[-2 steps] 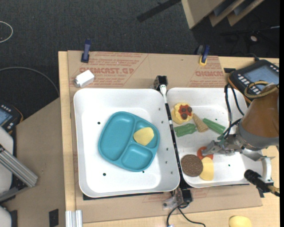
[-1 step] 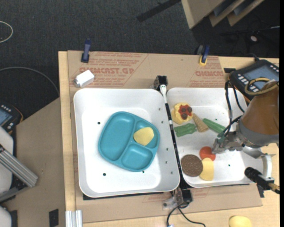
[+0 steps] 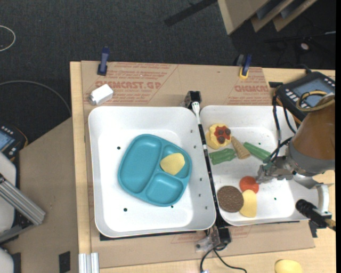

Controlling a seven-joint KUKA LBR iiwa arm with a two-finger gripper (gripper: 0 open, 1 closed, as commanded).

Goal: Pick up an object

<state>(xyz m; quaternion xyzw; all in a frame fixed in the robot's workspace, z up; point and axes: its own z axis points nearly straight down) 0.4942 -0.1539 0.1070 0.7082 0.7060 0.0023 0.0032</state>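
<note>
Red round plastic tomato point(image 3: 248, 184) lies in the right white bin point(image 3: 234, 114), just beside the end effector point(image 3: 265, 174); nothing is seen lifted yet, and finger state cannot be told.

A brown cardboard-topped table point(image 3: 160, 80) with two clamps at its far edge — blue point(image 3: 103, 60) and blue-yellow point(image 3: 244, 65) — stands on dark carpet point(image 3: 48, 37), wooden furniture point(image 3: 266, 13) beyond.

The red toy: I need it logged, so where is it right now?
The red toy lies in the right bin, near its front, just above the brown disc and yellow piece, beside the tool.
</note>
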